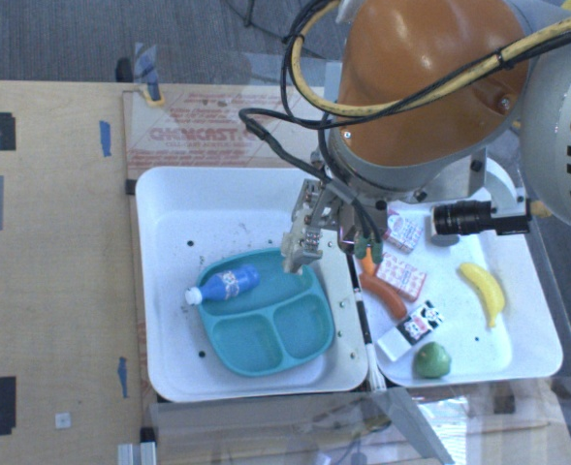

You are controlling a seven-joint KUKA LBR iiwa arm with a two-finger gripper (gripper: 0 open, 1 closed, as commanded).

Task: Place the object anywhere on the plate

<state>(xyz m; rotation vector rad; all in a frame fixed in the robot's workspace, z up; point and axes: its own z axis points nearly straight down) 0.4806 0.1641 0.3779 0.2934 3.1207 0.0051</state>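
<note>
Small blue plastic bottle point(225, 286) lies on teal compartment plate point(266, 337), long axis left-right; metal two-finger gripper point(302, 250) hovers just right of it, jaws narrow, nothing between them.

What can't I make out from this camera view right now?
- End effector: open or shut, blurred and too small.
- Right bin: back part hidden by the arm.
- Bottle label: too small to read.
- Packets by the carrot: print unreadable.
</note>
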